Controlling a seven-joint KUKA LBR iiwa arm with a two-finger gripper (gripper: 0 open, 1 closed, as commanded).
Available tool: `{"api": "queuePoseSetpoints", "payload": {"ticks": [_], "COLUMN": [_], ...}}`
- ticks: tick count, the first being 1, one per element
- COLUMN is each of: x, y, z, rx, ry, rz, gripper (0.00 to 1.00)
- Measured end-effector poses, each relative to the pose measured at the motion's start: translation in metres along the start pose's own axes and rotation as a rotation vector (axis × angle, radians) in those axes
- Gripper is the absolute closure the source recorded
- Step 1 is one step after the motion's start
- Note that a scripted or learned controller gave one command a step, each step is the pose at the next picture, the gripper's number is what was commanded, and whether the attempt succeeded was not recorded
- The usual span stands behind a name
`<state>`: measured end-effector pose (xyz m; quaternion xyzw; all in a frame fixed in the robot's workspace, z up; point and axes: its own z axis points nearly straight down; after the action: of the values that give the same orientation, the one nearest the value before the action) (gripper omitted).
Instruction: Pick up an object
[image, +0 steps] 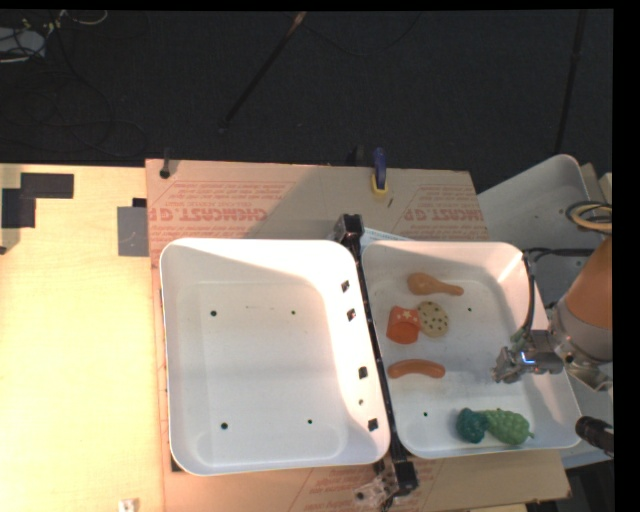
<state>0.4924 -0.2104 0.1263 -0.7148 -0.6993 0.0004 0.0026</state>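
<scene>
The right bin (470, 262) holds several small objects: an orange drumstick-shaped piece (433, 287), a red block (403, 325) touching a tan speckled cookie (433, 319), an orange-brown sausage (416, 370), and a teal lump (471, 425) against a green bumpy lump (508, 426) at the front. My gripper (512, 365) hovers at the bin's right side, right of the sausage and above the green lump. Nothing shows between its tips.
The left bin (190, 290) lies beside the right one, split by a black clamp strip (362, 340). Brown cardboard (300, 205) lies under both bins. A pale wooden bench top (70, 350) spreads to the left. The arm's orange band (606, 285) is at the right edge.
</scene>
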Motion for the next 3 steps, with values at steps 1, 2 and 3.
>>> {"api": "queuePoseSetpoints", "payload": {"ticks": [1, 2, 3], "x": [0.053, 0.028, 0.026], "y": [-0.001, -0.023, -0.018], "z": [-0.151, 0.033, 0.015], "rx": [-0.019, 0.014, 0.001], "ry": [-0.004, 0.002, -0.001], "rz": [-0.028, -0.019, -0.017], "gripper": [1.00, 1.00, 1.00]}}
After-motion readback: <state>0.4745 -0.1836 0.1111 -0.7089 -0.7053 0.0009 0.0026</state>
